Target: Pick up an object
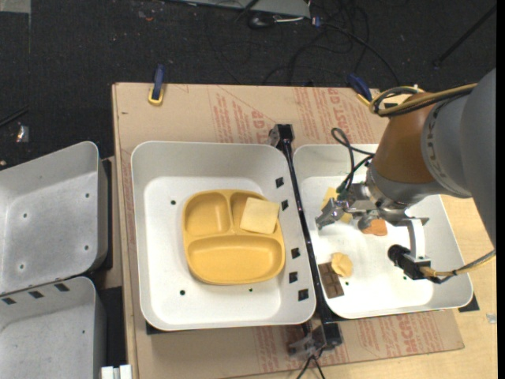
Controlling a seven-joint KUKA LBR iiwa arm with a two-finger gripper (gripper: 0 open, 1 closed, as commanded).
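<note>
My gripper (369,218) hangs low over the middle of the right bin (450,290), under the grey arm with its orange band. A small orange object (378,228) peeks out right beneath the gripper; whether it is held cannot be made out. A small yellow piece (341,264) and a dark brown block (331,279) lie near the right bin's front left corner, to the lower left of the gripper. In the left bin (158,290) a yellow divided plate (229,259) carries a pale yellow square slice (259,215) in its upper right compartment.
A black divider rail (298,227) runs between the two bins. Cables (347,152) loop from the arm over the right bin's back wall. The bins rest on a cardboard sheet (197,109), and grey metal trays (47,212) lie off to the left.
</note>
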